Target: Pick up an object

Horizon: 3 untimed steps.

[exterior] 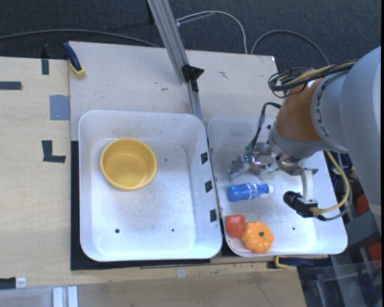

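Nearest the bottom edge of the view, at the near end of the right bin (326, 238), sit an orange pumpkin-shaped toy (258, 236) and, touching its left side, a small red object (235, 224) that rests against the wall between the bins. Just beyond them a blue bottle (248, 191) with a white cap lies on its side, cap pointing right, on the bin floor. To the right of the bottle a black cable connector (299, 203) hangs off the arm above the bin.

Farther back, directly behind the bottle, the end effector (251, 161) hangs low over the middle of the right bin. It is small and partly blurred against the speckled floor, so I cannot tell whether it is released or clenched, and nothing is visibly caught in it. The bottle lies just beside it, apart from it. The grey arm (345, 114) with its orange band (297, 118) fills the space above the right bin's far right part.

Across in the left bin (141, 222), a yellow bowl (128, 163) stands upright in the far left part. Beyond both bins, on the desk (25, 165), a metal pole (169, 31) rises from a black bracket, and a blue and yellow clamp (73, 59) sits at the far left corner of the board.
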Each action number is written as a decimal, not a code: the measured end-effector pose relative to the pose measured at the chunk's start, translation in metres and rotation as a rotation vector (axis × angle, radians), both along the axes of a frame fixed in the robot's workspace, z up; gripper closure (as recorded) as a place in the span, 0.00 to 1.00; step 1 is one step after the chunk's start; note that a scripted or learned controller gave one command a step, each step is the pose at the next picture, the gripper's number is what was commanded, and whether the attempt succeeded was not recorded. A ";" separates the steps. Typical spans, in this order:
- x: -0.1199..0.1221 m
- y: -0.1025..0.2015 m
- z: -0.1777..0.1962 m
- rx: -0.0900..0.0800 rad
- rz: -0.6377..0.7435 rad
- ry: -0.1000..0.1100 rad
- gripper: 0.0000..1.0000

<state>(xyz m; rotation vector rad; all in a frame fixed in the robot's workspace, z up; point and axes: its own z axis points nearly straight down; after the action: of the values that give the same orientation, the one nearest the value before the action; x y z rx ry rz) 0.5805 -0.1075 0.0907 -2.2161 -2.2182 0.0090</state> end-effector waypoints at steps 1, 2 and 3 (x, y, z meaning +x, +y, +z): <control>0.002 0.001 0.014 0.000 0.002 -0.004 1.00; 0.004 0.007 0.075 -0.001 0.001 -0.013 1.00; 0.005 0.002 0.137 -0.002 0.000 -0.014 1.00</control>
<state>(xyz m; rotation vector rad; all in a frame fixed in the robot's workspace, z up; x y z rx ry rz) 0.5858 -0.1059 0.2277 -2.2235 -2.2266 -0.0048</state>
